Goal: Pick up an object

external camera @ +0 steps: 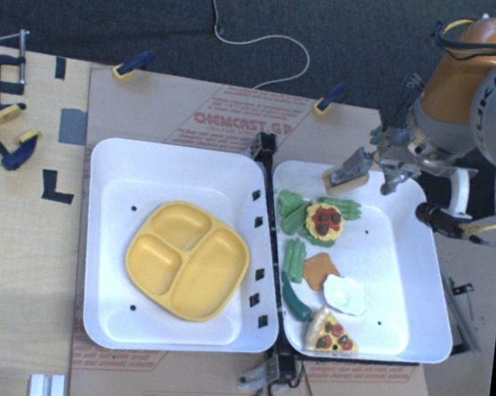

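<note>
My gripper (368,178) hangs over the far rim of the right bin (417,285), its two fingers spread apart with nothing between them. Just below it in that bin lie toy foods. A green leafy piece (290,209) sits beside a round piece with a red and yellow top (324,222). Nearer the front are a green pod (294,259), an orange piece (317,268), a white egg shape (344,295), a dark green cucumber (296,303) and a pizza slice (331,334). All rest on the bin floor, along its left side.
The left bin (111,221) holds a yellow divided plate (188,260). Black clips (261,239) line the wall between the bins. Blue clamps (2,122) sit at the bench's far left. A white cable (249,40) runs behind the bins.
</note>
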You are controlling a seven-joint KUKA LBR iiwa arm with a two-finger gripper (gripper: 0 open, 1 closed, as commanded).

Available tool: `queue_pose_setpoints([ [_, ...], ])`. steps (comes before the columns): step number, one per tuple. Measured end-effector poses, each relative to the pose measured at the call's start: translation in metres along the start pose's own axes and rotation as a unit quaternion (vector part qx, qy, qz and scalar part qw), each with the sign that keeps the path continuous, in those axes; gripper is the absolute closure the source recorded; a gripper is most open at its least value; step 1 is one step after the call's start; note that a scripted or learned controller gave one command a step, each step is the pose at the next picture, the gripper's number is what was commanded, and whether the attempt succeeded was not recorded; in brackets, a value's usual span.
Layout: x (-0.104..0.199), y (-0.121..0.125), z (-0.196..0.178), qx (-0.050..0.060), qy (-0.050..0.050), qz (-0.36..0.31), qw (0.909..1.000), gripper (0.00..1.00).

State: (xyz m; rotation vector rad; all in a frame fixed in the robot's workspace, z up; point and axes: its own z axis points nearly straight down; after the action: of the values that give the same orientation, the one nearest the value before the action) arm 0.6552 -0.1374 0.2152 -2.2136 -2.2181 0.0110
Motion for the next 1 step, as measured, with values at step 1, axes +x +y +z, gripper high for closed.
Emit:
queue_pose_setpoints([
  [1, 0.0010, -0.0045, 0.0464, -0.001, 0.000, 0.000, 1.0000, 0.00],
])
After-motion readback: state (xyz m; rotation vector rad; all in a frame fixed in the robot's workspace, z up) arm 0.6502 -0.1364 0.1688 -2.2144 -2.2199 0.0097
